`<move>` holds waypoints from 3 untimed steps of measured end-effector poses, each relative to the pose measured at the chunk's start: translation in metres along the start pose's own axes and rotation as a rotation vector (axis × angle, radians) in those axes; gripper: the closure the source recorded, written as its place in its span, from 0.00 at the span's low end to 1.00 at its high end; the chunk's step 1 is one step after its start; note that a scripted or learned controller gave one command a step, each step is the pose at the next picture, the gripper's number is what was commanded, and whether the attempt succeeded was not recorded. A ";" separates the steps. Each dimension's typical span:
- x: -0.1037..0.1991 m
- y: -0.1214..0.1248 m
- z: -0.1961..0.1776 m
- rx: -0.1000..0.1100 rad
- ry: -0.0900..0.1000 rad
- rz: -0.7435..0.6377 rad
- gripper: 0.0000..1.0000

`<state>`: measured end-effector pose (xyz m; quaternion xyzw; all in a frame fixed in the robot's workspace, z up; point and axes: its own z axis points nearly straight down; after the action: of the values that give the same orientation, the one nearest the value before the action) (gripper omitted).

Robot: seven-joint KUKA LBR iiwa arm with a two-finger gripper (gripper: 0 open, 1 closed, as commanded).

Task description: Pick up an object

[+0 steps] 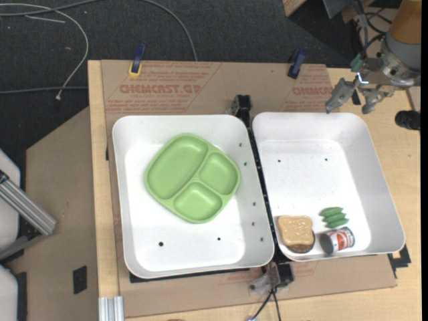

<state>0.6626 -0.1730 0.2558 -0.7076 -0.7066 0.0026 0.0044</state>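
Note:
My gripper point(352, 99) hangs above the far right corner of the right bin point(314, 142), its two fingers spread apart with nothing between them. Well away from it, at that bin's near edge, lie a slice of toast point(295, 233), a small red and silver can point(338, 240) on its side, and a green pea pod point(334, 215). A green three-compartment plate point(192, 177) rests in the left bin point(134, 226).
Blue clamps point(138, 58) point(297, 63) grip the cardboard sheet at the bench's far edge. A black bracket point(241, 104) sits between the bins at the back. Cables run across the dark floor at top left.

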 end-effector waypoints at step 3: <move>0.007 -0.006 0.115 -0.003 0.000 -0.002 0.00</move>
<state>0.6556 -0.1652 0.1411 -0.7070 -0.7072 0.0017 0.0032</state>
